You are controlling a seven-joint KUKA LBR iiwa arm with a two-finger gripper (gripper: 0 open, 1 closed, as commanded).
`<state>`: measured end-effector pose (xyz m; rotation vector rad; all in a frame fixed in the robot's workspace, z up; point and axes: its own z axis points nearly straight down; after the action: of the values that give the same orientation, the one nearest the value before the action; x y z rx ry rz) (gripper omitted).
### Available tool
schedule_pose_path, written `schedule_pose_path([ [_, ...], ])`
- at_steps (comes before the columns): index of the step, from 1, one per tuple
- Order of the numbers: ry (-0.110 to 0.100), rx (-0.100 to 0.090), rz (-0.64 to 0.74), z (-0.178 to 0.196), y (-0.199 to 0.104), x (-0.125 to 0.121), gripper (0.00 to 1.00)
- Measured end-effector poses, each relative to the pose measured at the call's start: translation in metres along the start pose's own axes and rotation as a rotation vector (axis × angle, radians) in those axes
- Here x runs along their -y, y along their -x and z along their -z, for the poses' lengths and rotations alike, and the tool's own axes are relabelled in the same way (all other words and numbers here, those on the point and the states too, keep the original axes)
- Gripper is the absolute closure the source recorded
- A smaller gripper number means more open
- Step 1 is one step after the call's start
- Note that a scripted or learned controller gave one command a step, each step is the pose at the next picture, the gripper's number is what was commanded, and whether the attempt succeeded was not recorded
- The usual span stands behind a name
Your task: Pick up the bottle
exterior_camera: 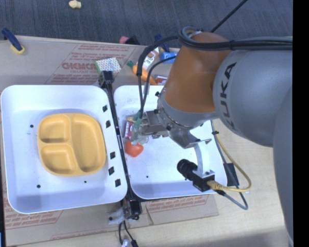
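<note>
Over the right bin (159,187), the gripper (139,130) sits low beside a red object (134,149); finger state cannot be told. Left bin (20,102) holds a yellow divided tray (71,143).

**Bottle: position and condition**

The bottle (150,66) lies at the far rim of the right-hand bin (159,187), near its upper left corner. Its body is orange with a white label carrying dark markings. It rests on its side, tilted diagonally. Much of it is covered by the arm's orange band and black cables, so its cap end and full outline cannot be determined.
</note>
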<state>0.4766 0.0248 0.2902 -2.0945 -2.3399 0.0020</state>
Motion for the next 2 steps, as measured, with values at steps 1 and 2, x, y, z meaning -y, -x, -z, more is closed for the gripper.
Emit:
schedule_pose_path([
  [1, -0.003, -0.001, 0.217, -0.083, -0.009, 0.000, 1.00],
  [2, 0.001, 0.000, 0.229, 0.021, -0.003, -0.001, 1.00],
])
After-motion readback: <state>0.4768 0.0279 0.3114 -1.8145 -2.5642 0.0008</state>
